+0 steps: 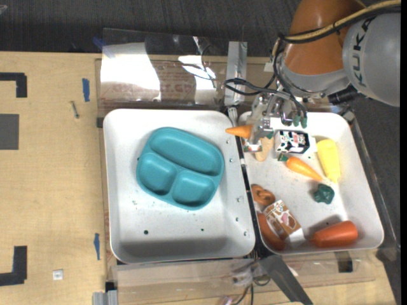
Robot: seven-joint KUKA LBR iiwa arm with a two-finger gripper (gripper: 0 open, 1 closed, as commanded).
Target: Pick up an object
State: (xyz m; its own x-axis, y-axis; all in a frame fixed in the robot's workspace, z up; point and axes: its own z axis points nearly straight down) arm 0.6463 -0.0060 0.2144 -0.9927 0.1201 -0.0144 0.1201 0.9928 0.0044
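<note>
Toys crowd the right white bin (365, 170): an orange plastic carrot (304, 167) lies just beside a black-and-white cow block (294, 142). The gripper (270, 122) hangs near that block's left; whether it is clenched cannot be told. A clean descent onto one isolated piece looks wisest.

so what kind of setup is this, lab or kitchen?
Most likely a robotics lab bench for pick testing, not a kitchen. A robot arm reaches over two white bins, the food in the right bin looks like plastic toys, and the bench carries black tape marks.
</note>
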